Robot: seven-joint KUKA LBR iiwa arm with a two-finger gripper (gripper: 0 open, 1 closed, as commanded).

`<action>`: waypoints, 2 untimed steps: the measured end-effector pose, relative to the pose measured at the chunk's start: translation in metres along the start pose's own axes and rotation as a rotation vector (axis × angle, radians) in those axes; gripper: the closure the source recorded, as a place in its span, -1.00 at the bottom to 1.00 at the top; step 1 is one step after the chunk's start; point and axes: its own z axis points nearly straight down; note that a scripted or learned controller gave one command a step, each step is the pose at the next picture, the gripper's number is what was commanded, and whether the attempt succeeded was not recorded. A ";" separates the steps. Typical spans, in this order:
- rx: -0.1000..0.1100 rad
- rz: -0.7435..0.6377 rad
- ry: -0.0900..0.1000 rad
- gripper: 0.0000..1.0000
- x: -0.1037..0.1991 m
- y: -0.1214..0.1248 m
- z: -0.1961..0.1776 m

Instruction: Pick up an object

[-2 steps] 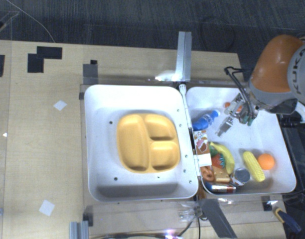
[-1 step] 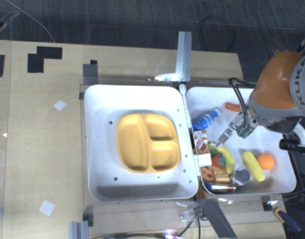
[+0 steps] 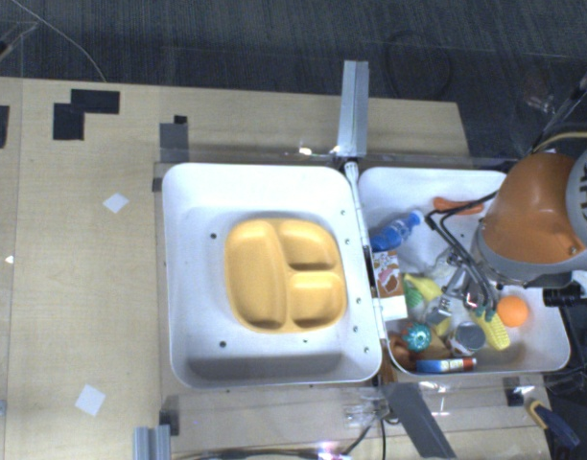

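The right bin (image 3: 552,353) holds a heap of small objects. Among them are a clear bottle with a blue cap (image 3: 396,231), a yellow-green fruit (image 3: 423,288), an orange ball (image 3: 512,311), a teal ball (image 3: 418,336), a yellow corn cob (image 3: 495,333) and a blue and red marker (image 3: 445,363). My gripper (image 3: 458,302) reaches down into the middle of this heap, between the yellow-green fruit and the orange ball. The orange wrist band (image 3: 533,209) and cables hide the back right of the bin.
The left bin (image 3: 193,343) holds a yellow divided tray (image 3: 284,274) at its middle. A metal rail (image 3: 354,113) runs along the wall between the two bins. A printed packet (image 3: 387,282) lies against the right bin's left wall.
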 end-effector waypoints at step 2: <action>0.001 -0.215 -0.003 -1.00 -0.014 -0.055 -0.033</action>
